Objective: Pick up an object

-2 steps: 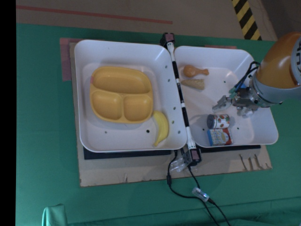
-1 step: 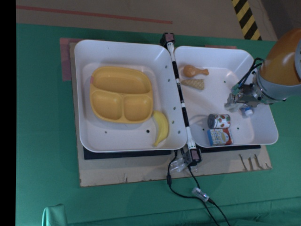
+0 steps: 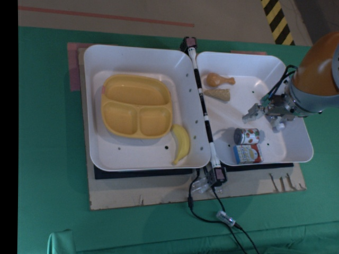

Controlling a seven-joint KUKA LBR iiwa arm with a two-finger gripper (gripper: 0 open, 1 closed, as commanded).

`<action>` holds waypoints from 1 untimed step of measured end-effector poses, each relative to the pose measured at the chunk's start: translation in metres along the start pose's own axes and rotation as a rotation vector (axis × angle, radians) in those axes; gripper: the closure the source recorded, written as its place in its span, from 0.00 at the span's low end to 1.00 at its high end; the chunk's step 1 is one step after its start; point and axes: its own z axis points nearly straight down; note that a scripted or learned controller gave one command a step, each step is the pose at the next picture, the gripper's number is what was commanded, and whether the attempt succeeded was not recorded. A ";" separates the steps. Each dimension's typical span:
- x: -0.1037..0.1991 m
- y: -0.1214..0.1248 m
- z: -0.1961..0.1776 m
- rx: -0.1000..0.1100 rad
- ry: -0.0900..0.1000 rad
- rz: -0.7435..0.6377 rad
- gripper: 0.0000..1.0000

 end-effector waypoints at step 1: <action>0.028 -0.031 0.029 0.055 0.025 -0.022 0.00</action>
